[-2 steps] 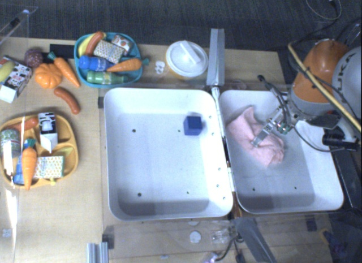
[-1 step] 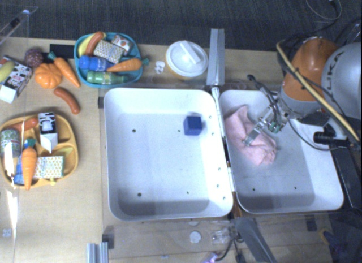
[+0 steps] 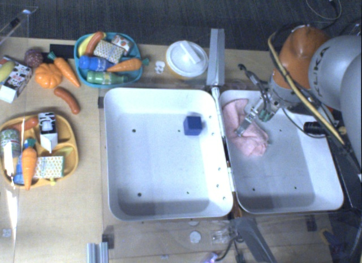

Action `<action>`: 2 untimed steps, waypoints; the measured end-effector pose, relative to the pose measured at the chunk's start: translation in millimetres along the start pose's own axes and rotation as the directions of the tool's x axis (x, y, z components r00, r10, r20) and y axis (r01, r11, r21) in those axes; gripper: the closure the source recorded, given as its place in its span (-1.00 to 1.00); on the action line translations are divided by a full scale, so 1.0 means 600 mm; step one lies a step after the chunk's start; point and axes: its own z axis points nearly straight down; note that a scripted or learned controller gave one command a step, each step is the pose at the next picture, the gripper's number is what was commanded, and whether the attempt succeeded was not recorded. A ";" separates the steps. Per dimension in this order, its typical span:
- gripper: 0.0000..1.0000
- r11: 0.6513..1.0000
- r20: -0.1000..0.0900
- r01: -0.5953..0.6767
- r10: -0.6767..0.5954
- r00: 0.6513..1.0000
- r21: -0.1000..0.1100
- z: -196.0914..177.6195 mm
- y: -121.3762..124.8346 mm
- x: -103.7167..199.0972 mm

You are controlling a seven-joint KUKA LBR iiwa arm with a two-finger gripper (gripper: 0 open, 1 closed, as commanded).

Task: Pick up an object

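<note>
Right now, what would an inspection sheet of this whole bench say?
Surface: wooden bench bearing two white bins.
Job's things: blue cube in left bin; pink cloth in right bin.
Clutter: toy food in blue bowl and yellow tray; loose carrot, pumpkin, sausage; white lid.
Grippers: gripper over the pink cloth's upper part.
Cables: yellow and black cables along the arm.
Surroundings: dark carpet.
</note>
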 end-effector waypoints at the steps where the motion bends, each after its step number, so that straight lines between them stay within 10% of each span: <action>1: -1.00 1.000 0.002 0.017 -0.016 1.000 -0.006 -0.003 -0.066 0.047; 2: 1.00 1.000 0.003 0.018 -0.018 1.000 -0.010 -0.022 -0.061 0.047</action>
